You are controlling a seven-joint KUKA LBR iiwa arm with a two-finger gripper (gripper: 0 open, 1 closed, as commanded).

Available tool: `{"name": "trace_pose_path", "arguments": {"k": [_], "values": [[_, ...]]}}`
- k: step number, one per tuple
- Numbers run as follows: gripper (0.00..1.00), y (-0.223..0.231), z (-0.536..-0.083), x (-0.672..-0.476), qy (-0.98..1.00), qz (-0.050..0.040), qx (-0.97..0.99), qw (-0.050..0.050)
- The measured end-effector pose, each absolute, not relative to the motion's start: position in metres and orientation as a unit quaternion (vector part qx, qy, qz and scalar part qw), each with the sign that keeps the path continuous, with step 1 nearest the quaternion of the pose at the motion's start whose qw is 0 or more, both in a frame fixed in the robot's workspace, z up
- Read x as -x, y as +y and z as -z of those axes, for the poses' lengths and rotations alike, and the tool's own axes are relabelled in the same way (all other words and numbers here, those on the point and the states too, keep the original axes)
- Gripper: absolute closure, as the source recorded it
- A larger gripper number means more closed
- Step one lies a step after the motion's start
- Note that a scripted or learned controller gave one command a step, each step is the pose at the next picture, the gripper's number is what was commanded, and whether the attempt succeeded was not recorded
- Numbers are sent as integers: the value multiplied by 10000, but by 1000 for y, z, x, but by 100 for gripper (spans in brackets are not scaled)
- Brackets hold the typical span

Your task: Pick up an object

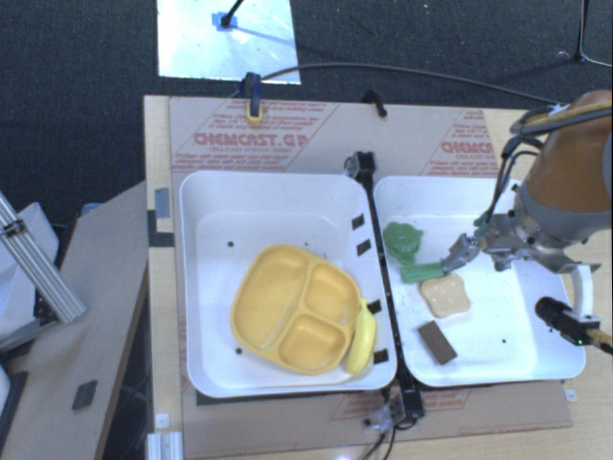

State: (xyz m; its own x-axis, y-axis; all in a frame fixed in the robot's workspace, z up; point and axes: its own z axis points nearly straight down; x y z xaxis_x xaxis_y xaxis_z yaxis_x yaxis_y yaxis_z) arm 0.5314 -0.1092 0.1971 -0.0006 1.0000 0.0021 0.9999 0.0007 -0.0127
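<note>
The tool [458, 253] is hanging low over the right bin [508, 353], touching the green toy [406, 249] beside the tan bread [445, 296], and I cannot tell its grip.

My arm [565, 175] reaches in from the right, orange band above the wrist, its gripper [458, 253] angled down and to the left, hanging low.

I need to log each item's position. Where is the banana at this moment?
The banana lies in the left bin, near its front right corner, against the right edge of the yellow divided plate and next to the divider between the two bins.
</note>
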Motion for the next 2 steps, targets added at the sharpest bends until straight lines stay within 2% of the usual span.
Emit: {"name": "trace_pose_path", "arguments": {"k": [1,2], "values": [[0,-109,-204,-534,-7083,6,7059,-5],[0,-118,-156,-539,-7074,-6,7068,10]]}}
